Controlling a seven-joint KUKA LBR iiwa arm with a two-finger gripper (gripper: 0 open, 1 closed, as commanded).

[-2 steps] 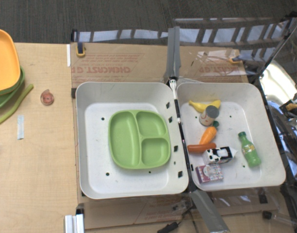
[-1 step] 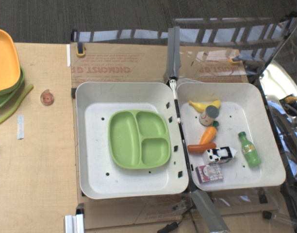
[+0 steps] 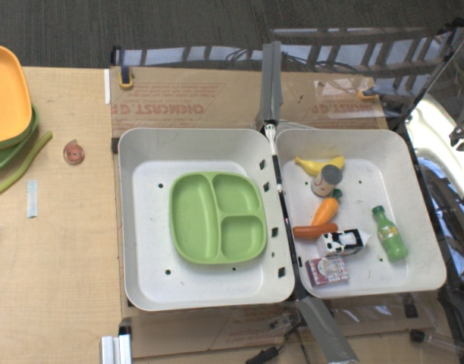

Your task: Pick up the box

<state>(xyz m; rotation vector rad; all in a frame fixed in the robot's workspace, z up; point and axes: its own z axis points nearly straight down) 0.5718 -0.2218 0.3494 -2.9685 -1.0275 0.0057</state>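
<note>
Nearest to me, at about 7 o'clock in the right bin (image 3: 423, 203), lies the box (image 3: 327, 271), a small pale pack with pinkish print, flat on the bin floor and close to the near wall. As for the claw, I cannot tell whether it is released or clenched, and nothing is lifted, so I judge the task to be at its very start: the approach to the box is not yet made. A black-and-white cow toy (image 3: 343, 241) sits at 1 o'clock from the box, just beside it and perhaps touching; a carrot (image 3: 325, 211) and a red sausage-like piece (image 3: 314, 232) lie beyond at 12 o'clock, and a green bottle (image 3: 389, 234) is well apart at 2 o'clock. My next move calls for a descent straight over the box, fingers set across its short sides and kept off the cow. The box's print is too small to read. On the cardboard sheet (image 3: 171, 101) behind the bins, upside-down lettering looks like "CHEMCAST GP".
</note>
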